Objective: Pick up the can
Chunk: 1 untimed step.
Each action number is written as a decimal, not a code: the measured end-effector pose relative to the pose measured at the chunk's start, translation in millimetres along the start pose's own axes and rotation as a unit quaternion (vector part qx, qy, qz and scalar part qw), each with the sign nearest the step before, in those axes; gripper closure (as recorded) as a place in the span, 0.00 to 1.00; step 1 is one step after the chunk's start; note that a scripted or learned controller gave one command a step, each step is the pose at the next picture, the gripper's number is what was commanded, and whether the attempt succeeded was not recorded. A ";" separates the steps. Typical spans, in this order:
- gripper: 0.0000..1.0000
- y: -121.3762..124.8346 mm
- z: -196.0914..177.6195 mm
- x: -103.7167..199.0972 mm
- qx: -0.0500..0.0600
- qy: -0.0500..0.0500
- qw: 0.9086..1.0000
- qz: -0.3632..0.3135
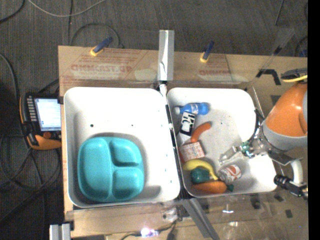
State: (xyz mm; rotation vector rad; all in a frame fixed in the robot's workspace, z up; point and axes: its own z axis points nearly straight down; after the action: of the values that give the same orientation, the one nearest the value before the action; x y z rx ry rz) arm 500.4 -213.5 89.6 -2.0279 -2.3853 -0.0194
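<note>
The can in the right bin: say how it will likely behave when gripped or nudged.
The can lies on its side, so a nudge would probably roll it. It looks crumpled, hence likely empty, light, and apt to dent further under a squeeze. The carrot lies close beside it, which may block it from rolling that way. The gripper is just above it.

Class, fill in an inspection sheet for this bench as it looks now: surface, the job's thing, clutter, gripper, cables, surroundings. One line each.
Surface: two white bins, left bin, right bin.
Job's thing: can lying in the right bin, near its front.
Clutter: bottle, banana, carrot; teal tray in the left bin.
Gripper: gripper just above the can; grip unclear.
Cables: cables looping on the floor.
Surroundings: handheld screen left of the bench.
</note>
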 end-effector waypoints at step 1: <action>0.00 -10.0 0.3 -0.4 -0.004 -0.009 0.994 -0.111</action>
State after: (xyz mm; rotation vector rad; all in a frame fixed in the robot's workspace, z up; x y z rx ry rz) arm 490.6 -215.5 89.3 -1.7624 -2.6116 -0.0132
